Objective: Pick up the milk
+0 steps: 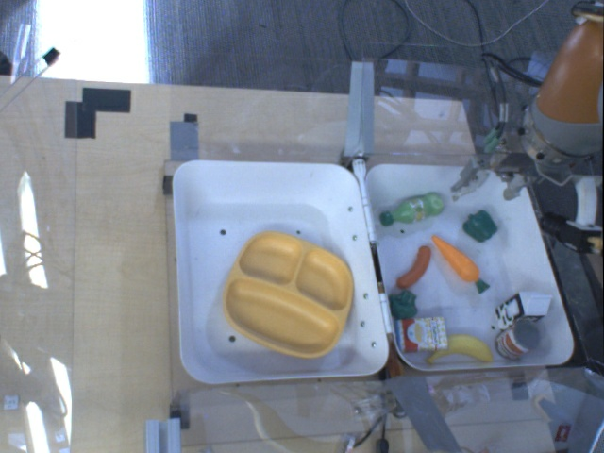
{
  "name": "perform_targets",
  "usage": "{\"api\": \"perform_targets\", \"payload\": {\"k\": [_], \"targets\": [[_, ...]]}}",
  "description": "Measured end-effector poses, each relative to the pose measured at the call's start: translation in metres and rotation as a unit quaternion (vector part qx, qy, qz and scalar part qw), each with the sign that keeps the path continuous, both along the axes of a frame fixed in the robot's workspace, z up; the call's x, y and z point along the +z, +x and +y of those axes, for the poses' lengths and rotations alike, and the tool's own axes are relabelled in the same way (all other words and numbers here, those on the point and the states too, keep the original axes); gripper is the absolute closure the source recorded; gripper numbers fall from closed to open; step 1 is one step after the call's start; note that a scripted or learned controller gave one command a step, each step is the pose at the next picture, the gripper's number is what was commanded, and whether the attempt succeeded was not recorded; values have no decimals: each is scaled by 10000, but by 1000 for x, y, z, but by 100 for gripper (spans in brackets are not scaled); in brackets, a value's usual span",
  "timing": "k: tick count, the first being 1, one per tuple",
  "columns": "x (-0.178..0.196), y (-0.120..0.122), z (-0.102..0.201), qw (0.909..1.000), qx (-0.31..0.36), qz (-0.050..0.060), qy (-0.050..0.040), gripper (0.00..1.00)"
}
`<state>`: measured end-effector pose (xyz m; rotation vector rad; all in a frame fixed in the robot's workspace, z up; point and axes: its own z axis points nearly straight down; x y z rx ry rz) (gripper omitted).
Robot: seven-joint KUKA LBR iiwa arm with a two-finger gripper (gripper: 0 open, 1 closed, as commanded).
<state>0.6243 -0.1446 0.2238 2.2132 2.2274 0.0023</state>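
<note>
- Two shallow white bins sit side by side; the left bin (193, 253) carries a yellow divided tray (288, 293), the right bin (552, 253) carries the small items.
- Landmark for what follows: the orange carrot (456, 260), lying near the middle of the right bin.
- Milk carton (522, 307), white with dark markings, lies toward the near right of the carrot, close to the bin's right wall, just beside a small can (512, 342).
- Progress, as judged: the pick is not yet done. The carton rests on the bin floor, with nothing touching it. Approach, descent, grasp and lift all appear to remain.
- Gripper (491, 179) hangs above the far right of the carrot, over the bin's back edge, well apart from the milk. Two pale fingers (464, 183) point downward and stand apart, with nothing between them.
- Arm enters from the right; the orange band (574, 74) sits above the grey wrist.
- Other items: green bottle (412, 208) beyond the carrot to its left, green pepper (480, 226) just beyond it, red sausage (413, 266) to its left, banana (460, 349) nearer.
</note>
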Motion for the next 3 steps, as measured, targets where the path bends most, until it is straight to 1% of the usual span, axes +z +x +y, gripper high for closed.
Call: {"api": "perform_targets", "payload": {"k": [1,2,3], "targets": [[-21,-60,-31,9994,358,-4,-3,0],[-101,-137,-35,9996,-279,3,1,0],[72,-135,-33,9997,-252,-19,-12,0]]}}
